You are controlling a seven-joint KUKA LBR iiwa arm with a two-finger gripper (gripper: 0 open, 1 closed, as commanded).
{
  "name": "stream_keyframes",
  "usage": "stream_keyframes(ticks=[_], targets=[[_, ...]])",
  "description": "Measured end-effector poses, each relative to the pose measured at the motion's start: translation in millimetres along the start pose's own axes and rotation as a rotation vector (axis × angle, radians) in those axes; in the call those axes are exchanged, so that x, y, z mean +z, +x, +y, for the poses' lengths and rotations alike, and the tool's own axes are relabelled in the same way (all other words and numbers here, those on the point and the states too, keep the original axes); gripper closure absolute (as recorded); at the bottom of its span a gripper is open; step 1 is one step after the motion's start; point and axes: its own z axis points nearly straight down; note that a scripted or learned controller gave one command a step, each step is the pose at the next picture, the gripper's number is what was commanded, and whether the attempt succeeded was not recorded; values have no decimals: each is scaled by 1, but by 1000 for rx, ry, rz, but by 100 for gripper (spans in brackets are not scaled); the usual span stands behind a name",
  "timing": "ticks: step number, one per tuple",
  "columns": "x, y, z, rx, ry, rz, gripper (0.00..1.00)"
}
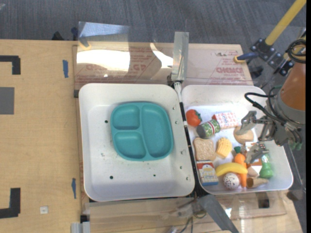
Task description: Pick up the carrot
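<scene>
The carrot (239, 159) is orange and lies in the right bin (286, 178), near its front. A yellow banana (232, 169) lies across its lower part. My gripper (253, 136) hangs over the right side of that bin, just above and to the right of the carrot. Its fingers (250, 119) stand open, one towards the back and one towards the front. A beige toy (243, 134) sits between or under them, and I cannot tell whether they touch it. Nothing is lifted.
The right bin is crowded: a tomato (193, 116), green can (209, 128), red-and-white box (226, 119), bread slice (204, 149), corn (223, 147), small carton (207, 173), ball (231, 180) and green toy (266, 168). In the left bin (92, 144) lies a teal divided plate (142, 131).
</scene>
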Motion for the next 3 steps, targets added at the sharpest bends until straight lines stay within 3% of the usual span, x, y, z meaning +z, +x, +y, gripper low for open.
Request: stream_keyframes(ticks=[1,2,3], targets=[[113,-19,-3,155,1,-6,0],[120,-5,32,240,1,-11,0],[107,-9,32,238,2,-23,100]])
